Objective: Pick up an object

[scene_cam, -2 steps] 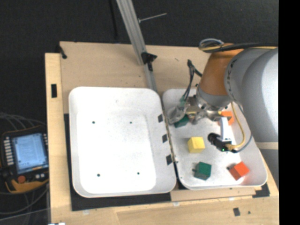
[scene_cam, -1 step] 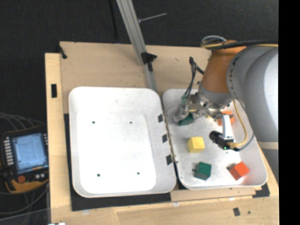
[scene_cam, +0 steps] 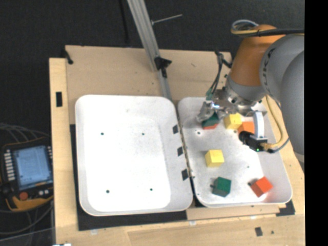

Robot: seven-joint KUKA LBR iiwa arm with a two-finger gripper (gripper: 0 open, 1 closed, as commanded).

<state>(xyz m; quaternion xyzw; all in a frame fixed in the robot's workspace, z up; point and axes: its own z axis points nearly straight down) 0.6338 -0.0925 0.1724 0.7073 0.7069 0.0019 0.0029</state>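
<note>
My gripper [scene_cam: 209, 113] hangs over the back left part of the right bin [scene_cam: 277, 160]. Directly under its tip lies a small green and red object [scene_cam: 209, 122], partly hidden by the gripper. Just to the right, below the wrist, sit a yellow block [scene_cam: 234, 120] and an orange piece [scene_cam: 247, 126]. A yellow cube [scene_cam: 214, 158] rests in the middle of the bin. A dark green block [scene_cam: 221, 186] and an orange block [scene_cam: 261, 186] lie near the front wall.
The left bin [scene_cam: 125, 152] stands beside the right one, their walls touching. A slanted metal pole [scene_cam: 148, 35] rises behind the bins. The grey arm with its orange band [scene_cam: 253, 60] and cables covers the bench's back right.
</note>
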